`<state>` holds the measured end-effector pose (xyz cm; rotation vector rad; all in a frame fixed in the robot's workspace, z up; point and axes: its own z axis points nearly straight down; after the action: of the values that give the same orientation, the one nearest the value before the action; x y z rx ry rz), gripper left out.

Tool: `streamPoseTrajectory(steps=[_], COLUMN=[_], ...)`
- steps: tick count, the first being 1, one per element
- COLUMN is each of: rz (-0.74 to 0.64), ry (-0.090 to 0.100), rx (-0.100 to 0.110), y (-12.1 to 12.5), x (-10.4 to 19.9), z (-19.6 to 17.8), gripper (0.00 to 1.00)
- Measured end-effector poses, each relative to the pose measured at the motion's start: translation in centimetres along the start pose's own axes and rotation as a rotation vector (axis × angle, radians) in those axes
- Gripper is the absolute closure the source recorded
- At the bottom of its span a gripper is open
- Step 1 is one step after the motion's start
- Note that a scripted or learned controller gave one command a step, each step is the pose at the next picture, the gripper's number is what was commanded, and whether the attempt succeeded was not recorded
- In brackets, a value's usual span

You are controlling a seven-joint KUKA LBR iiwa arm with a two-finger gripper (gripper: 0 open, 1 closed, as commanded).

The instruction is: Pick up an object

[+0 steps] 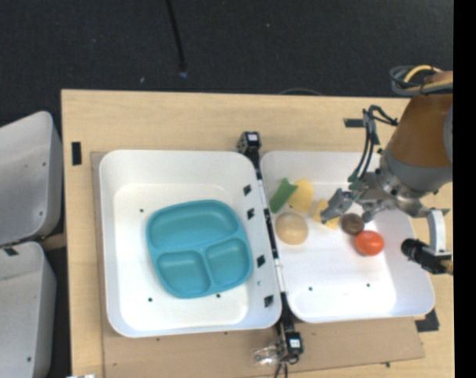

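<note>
A wooden bench (pixel 80 124) fills the middle of the frame, with a dark floor (pixel 222 30) above it and a black cable (pixel 173 22) running down toward the bench's top edge. Two pale grey chair seats (pixel 17 179) sit at the left edge of the frame.

Two shallow white bins lie side by side on the bench. The left bin (pixel 123 305) holds a teal plate (pixel 198 247) with three compartments, lying flat near the bin's middle, its long axis tilted slightly from upper left to lower right.

The right bin (pixel 340 298) holds a cluster of small things in its upper half. A green piece (pixel 282 194) lies with its long axis slanting from upper right to lower left, touching a yellow piece (pixel 302 195) just to its right. Below them sits a round beige ball (pixel 292 228). Farther right is a brown round thing (pixel 352 224), and just beside it, lower right, a red tomato-like ball (pixel 370 243). A small yellow bit (pixel 330 213) lies near the brown thing.

The arm (pixel 422 144), orange above grey, comes in from the right of the frame. Its gripper (pixel 344 207) hangs low over the right bin, right above the small yellow bit and the brown thing. How far its fingers are spread, and whether anything sits between them, cannot be told from this angle.
</note>
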<state>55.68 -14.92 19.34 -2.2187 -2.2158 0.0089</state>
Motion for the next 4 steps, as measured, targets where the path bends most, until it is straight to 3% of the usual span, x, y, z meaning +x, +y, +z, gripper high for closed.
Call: streamPoseTrajectory(steps=[1, 2, 3, 4], rz=[0.006, 0.005, 0.012, 0.011], ry=[0.001, 0.0, 0.0, -0.001], rx=[0.002, -0.003, -0.004, -0.01], y=[0.4, 0.4, 0.5, 0.5], x=[0.5, 0.4, 0.2, -0.4], z=[6.4, 9.7, 8.8, 2.7], gripper=[0.0, 0.0, 1.0, 1.0])
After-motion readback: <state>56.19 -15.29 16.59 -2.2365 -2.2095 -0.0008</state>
